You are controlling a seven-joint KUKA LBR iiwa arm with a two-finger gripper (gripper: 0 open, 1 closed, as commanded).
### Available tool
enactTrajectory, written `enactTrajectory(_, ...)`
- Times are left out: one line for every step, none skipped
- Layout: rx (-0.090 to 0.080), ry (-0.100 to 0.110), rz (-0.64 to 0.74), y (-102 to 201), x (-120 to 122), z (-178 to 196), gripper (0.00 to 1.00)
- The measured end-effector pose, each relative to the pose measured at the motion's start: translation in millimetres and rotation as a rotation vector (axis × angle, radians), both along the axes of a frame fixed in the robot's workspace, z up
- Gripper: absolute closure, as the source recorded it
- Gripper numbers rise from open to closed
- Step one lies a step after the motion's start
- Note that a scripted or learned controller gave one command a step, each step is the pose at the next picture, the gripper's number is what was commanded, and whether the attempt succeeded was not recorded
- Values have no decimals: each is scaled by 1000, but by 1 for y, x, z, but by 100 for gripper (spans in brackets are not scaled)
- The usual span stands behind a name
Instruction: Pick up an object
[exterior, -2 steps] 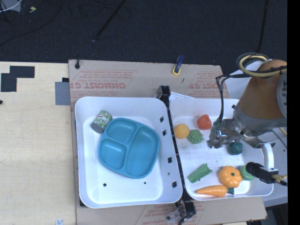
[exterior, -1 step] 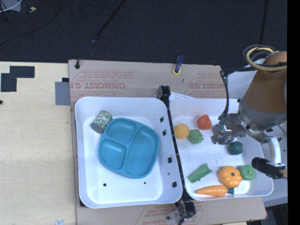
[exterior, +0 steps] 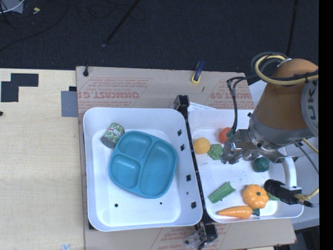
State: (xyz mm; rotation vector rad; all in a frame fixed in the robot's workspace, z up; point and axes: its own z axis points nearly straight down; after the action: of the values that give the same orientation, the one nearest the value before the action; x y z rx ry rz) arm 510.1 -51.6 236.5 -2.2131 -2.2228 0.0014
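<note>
My gripper (exterior: 230, 154) hangs low over the right bin (exterior: 208, 120), just right of a bumpy green toy (exterior: 216, 151) and below a red toy (exterior: 225, 135) that the arm partly covers. A yellow-orange ball (exterior: 201, 146) lies left of the green toy. Further forward in this bin lie a green pea pod (exterior: 221, 191), an orange pumpkin (exterior: 255, 196) and an orange carrot (exterior: 235, 211). A dark green round toy (exterior: 261, 164) sits to the gripper's right. The fingers are too dark and blurred to read.
The left bin (exterior: 99, 191) holds a blue divided plate (exterior: 143, 163) and a small green-patterned can (exterior: 112, 135) at its back left corner. A black divider (exterior: 190, 160) separates the bins. The arm's orange band (exterior: 283, 100) and cables loom over the right bin's back right.
</note>
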Motion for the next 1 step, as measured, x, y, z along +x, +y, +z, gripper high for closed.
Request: enactTrajectory(-1,2,1,54,2,-11,100)
